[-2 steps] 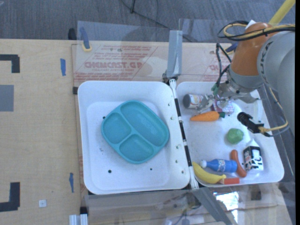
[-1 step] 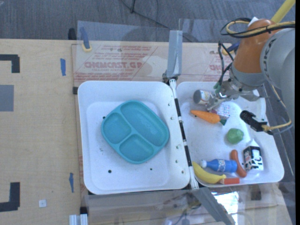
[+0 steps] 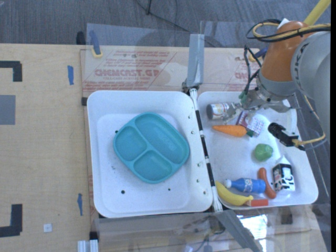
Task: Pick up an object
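Observation:
My gripper hangs low over the far part of the right bin, under the arm's orange band. A small silver can lies on its side just to the gripper's left. Directly in front of the gripper are an orange carrot and a white and pink packet. Nothing is visibly held.
The right bin also holds a green ball, a black and white carton, a blue bottle, a banana and an orange-red sausage. In the left bin lies a teal divided plate.

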Controlling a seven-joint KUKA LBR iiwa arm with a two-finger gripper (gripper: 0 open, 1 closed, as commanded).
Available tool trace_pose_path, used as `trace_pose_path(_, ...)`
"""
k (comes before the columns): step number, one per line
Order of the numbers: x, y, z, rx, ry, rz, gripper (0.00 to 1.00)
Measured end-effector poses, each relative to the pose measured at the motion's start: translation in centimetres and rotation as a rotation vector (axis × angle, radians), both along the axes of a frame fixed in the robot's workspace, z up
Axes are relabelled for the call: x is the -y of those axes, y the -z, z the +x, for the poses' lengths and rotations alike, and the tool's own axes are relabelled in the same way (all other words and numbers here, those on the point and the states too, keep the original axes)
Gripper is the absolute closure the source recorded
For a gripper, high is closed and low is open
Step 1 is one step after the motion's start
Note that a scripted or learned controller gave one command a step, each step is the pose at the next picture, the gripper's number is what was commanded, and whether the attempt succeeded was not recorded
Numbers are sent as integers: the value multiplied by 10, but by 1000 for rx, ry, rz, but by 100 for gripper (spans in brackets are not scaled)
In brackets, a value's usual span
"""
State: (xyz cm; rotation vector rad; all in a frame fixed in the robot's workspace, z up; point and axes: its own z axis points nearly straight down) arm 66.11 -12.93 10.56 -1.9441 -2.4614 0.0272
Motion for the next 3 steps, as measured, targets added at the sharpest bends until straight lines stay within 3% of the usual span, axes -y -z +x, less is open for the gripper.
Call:
trace_pose_path(1, -19, 4, -35, 53, -73, -2, 0)
trace_pose_path(2, -26, 4, -59, 55, -151, -1, 0)
trace_pose_path(3, 10, 10, 7, 4, -119, 16, 0)
